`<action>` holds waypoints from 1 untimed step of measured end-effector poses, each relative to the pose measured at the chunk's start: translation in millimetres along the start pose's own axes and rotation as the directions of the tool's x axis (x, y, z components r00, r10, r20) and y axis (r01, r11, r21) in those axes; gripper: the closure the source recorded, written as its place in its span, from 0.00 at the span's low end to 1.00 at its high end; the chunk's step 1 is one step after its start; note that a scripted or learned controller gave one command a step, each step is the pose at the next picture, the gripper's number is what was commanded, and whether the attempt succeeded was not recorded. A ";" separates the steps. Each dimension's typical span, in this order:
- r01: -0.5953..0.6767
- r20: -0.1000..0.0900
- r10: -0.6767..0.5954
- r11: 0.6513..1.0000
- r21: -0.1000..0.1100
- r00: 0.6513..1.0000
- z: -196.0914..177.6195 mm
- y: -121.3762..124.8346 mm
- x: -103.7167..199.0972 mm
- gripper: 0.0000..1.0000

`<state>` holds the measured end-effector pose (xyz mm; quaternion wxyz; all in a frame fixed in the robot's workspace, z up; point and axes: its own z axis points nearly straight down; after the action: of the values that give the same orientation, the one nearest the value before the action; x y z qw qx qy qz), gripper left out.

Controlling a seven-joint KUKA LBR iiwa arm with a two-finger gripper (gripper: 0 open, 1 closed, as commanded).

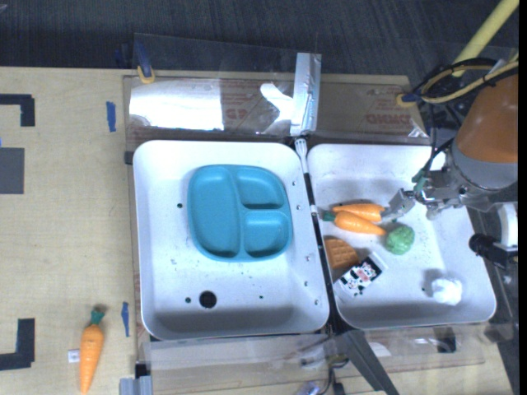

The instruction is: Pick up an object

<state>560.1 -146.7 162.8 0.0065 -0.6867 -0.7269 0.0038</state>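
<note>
Claw (401, 206) by two carrots (360, 218), grip unclear, green ball (399, 239) beside, blue tray (240, 211) in left bin (156, 245).

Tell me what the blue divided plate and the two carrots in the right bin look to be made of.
Blue divided plate: likely moulded plastic, matte to satin; even colour, soft rounded compartment ridges. Two carrots in the right bin: probably toy plastic or rubber, smooth; uniform bright orange with faint highlights, too regular for real produce. The picture leaves their hardness open.

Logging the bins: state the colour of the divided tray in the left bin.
The divided tray is light blue all over, seen in the camera view.
</note>
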 end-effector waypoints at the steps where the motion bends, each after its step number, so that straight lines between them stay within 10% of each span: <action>1: 0.149 0.006 -0.149 0.989 -0.015 0.989 76.6 -3.5 -31.6 0.00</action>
<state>557.2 -178.2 86.2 -0.0004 -0.6304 -0.7763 -0.0007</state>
